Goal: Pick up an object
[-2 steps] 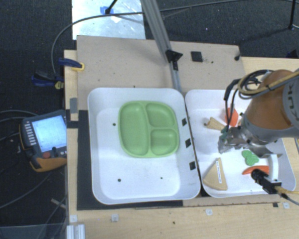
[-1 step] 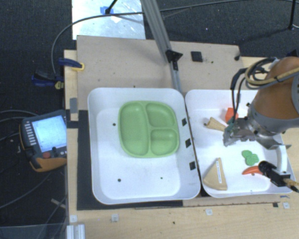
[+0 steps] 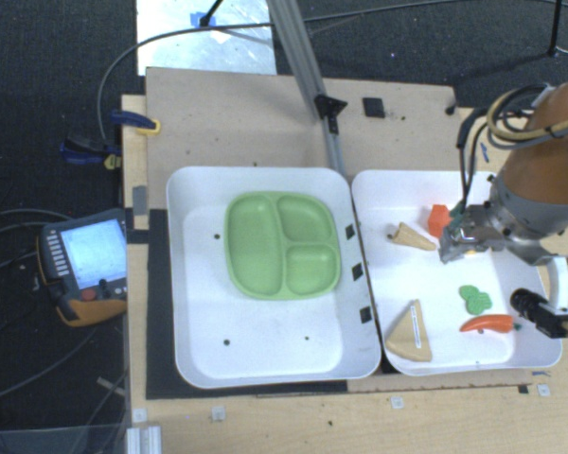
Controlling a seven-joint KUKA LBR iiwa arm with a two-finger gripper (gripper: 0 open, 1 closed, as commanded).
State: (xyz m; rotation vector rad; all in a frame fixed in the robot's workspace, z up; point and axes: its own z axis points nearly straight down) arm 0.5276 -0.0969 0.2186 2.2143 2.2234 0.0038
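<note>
You see the arm (image 3: 549, 178) at the right of the frame, grey with its orange band uppermost, its end effector (image 3: 457, 244) low over the right bin (image 3: 379, 253). Whether that end effector is spread or pressed together, you cannot tell from this angle, and nothing is visibly pinched by it.

In the right bin, an orange block (image 3: 438, 219) sits just above and left of the end effector, right beside it. A tan wedge (image 3: 413, 237) lies just left of the end effector, pointing toward the frame's left. Lower down, a green leafy piece (image 3: 473, 299) rests near the bin's right side, with a red-orange pepper-like piece (image 3: 488, 323) just below it. A larger tan wedge, shaped like a sandwich half (image 3: 409, 334), lies in the bin's lower left corner.

The left bin (image 3: 199, 348) holds a green divided plate (image 3: 282, 245) with three compartments, set in its upper middle.

Both bins rest side by side on the table (image 3: 237, 121). At the far left of the frame, off the table, you find a handheld pendant (image 3: 85, 268) with a lit screen, and a blue clamp (image 3: 133, 121) grips the table's upper left edge
</note>
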